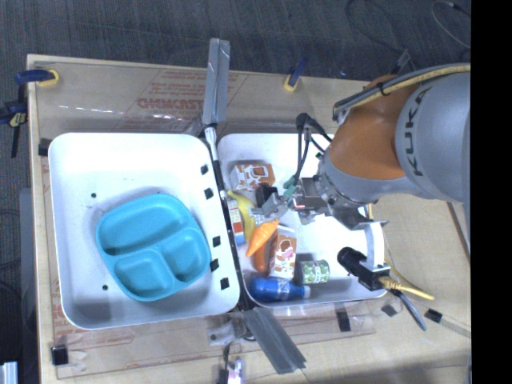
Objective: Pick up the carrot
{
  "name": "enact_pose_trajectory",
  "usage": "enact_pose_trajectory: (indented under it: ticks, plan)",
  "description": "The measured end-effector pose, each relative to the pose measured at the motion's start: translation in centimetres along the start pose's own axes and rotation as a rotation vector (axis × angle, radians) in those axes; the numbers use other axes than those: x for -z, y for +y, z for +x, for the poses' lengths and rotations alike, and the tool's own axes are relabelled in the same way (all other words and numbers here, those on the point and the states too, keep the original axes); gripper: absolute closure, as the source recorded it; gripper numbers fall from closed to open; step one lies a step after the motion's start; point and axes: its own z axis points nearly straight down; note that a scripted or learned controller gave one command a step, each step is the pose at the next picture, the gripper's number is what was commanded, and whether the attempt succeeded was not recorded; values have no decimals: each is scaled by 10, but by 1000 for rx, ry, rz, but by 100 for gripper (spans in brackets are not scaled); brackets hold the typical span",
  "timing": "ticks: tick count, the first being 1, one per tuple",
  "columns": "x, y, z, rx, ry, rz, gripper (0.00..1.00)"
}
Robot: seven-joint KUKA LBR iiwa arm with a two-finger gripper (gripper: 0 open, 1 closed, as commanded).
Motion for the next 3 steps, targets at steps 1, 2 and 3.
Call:
enact_pose_trajectory:
  ticks: [1, 2, 3]
  plan:
    - [-120, 17, -34, 61, -12, -14, 0]
    - [-112, 17, -31, 72, -8, -10, 100]
    - [-27, -11, 28, -128, 0, -2, 100]
